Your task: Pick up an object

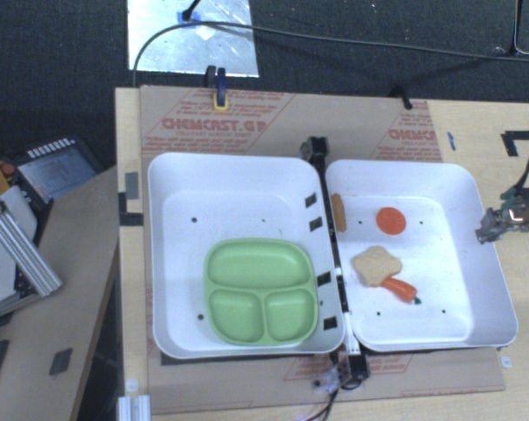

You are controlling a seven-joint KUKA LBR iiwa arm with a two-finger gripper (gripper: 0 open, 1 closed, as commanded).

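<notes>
In the right bin (457,323) lie a round orange-red slice (390,221), a tan piece of toast (375,265), an orange carrot (401,289) touching the toast's lower right corner, and a thin tan stick (339,212) along the left wall. My gripper (499,222) sits at the view's right edge, just outside the right bin's right rim, well to the right of all these objects. Nothing shows between its fingers.
The left bin (176,191) holds a green three-compartment plate (260,290). A black divider with clips (327,235) runs between the bins. Cables (334,38) cross the dark floor at the back. A side table with equipment (36,200) stands at the left.
</notes>
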